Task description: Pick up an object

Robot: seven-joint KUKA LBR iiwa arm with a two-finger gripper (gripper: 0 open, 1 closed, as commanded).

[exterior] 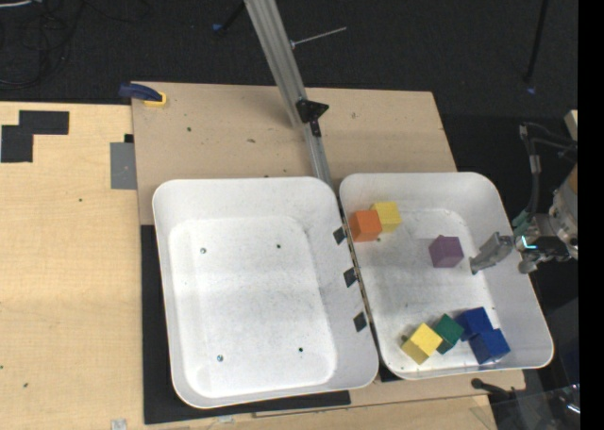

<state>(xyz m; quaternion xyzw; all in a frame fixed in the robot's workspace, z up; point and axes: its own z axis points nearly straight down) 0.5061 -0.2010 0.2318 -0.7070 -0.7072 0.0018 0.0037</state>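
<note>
Over the right-hand rim of the right shallow white plastic bin (425,179), at the picture's right side: the grey two-finger gripper (511,254), reaching in just above the bin's edge. Open or closed, cannot tell; nothing seen held in it. Nearest to it, a little to its left on the bin floor and apart from it: a small purple cube (445,251), standing alone. Further left, close to the wall shared with the other bin: a small orange cube (366,224) touching a small yellow cube (386,215) set just behind and to its right. In the near right corner of the same bin, a tight cluster: a yellow block (422,343) at the left end, a dark green block (448,332) pressed against it, then two blue blocks, one (475,322) just beside the green and another (490,346) nearer the front rim. Beside all this, to the left: the left shallow white plastic bin (245,189), joined to its neighbour by small black clips (351,277) along the shared edge. Under both bins: a light wooden bench top (66,258). Behind, slanting up from between the bins: a long grey aluminium rail (278,51). At the bench's far left corner: a small blue and yellow clamp (143,93).
</note>
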